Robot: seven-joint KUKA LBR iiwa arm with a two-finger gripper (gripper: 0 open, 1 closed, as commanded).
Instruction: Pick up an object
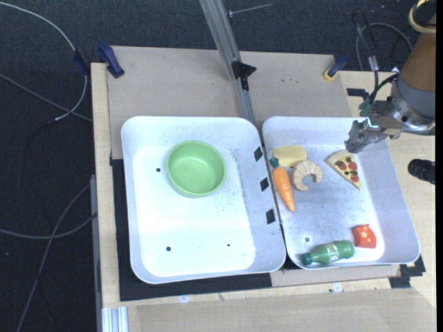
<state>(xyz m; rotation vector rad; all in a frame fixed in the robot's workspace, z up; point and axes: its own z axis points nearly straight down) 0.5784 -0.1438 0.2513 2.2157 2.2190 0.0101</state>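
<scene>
The right bin (387,178) holds several toy foods. A pizza slice (345,168) lies near its far right, with a croissant (308,175), a yellow block (290,155) and a carrot (282,188) toward the left side. A red piece (364,236) and a green bottle (328,253) rest near the front edge. My gripper (357,139) hangs over the bin's far right part, just above and behind the pizza slice, with nothing seen between its fingers.
The left bin (145,241) contains a green bowl (196,168). A metal pole (220,26) slants down to the gap between the bins. Blue (109,59) and yellow (336,67) clamps sit at the board's far corners. Cables (377,40) trail at the right.
</scene>
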